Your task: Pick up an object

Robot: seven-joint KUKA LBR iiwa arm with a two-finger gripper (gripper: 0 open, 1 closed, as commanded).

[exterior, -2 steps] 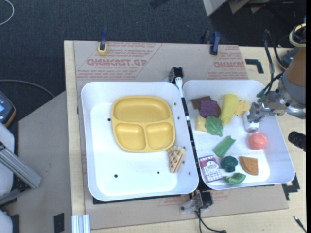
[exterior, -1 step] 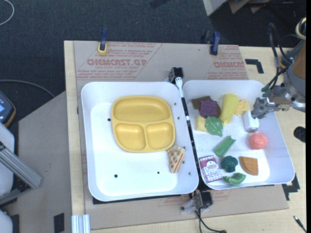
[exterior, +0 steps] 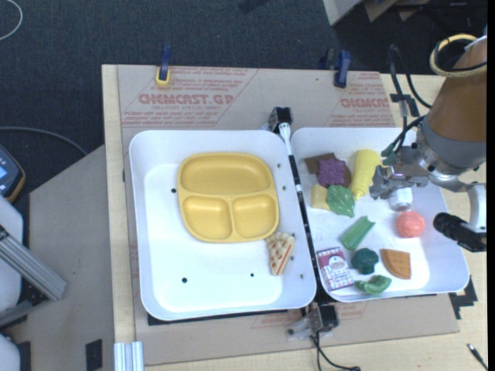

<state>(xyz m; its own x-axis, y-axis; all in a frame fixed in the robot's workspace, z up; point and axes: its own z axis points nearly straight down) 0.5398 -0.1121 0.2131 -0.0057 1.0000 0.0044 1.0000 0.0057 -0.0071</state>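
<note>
My gripper hangs over the right bin, just right of a yellow bottle-shaped toy and above-left of a pink ball. Nothing visibly hangs from it. Left of it lie purple grapes, a brown piece, a yellow cheese slab and a leafy green piece. Nearer the front lie a green stick, a dark green broccoli, an orange wedge, a green pod and a red-and-white packet.
The left bin holds a yellow divided plate and a toasted sandwich piece by its right wall. The grey arm with its orange band comes in from the right. Black clips sit where the bins meet.
</note>
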